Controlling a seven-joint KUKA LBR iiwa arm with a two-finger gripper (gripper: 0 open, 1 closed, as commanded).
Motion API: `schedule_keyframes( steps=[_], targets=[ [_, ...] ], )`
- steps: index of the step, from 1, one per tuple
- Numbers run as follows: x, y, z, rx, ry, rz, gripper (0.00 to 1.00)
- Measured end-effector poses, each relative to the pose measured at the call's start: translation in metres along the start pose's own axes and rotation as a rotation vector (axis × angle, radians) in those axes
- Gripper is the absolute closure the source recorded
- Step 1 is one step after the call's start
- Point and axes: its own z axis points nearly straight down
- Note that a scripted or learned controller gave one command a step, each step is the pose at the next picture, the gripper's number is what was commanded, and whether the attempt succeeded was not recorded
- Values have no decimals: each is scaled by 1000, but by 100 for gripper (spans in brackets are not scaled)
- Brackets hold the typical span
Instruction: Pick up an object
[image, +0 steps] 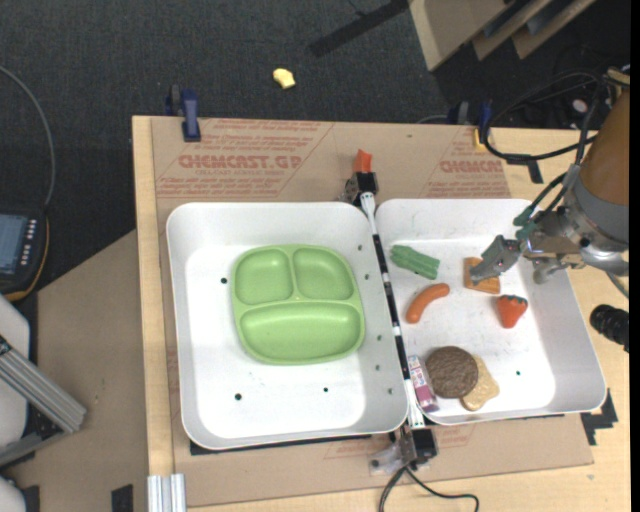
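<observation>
The tool hangs low over the right bin, right above a small orange block that lies just under its tip; whether it is released or clenched I cannot tell. Just beside the block lies a red strawberry. Toward the left are an orange sausage and a green piece. Nearer the front sits a brown cookie. The left bin holds a green divided plate.

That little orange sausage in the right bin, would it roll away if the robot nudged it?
Probably a little. The sausage looks rounded and smooth, so it may slip or roll sideways, though its curved shape should stop it quickly. It looks like a light plastic toy, likely stiff.
</observation>
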Motion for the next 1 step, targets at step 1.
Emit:
schedule_keyframes(
  steps=[1],
  targets=[
    [-23,83,98,-2,-2,-1,0]
  ],
)
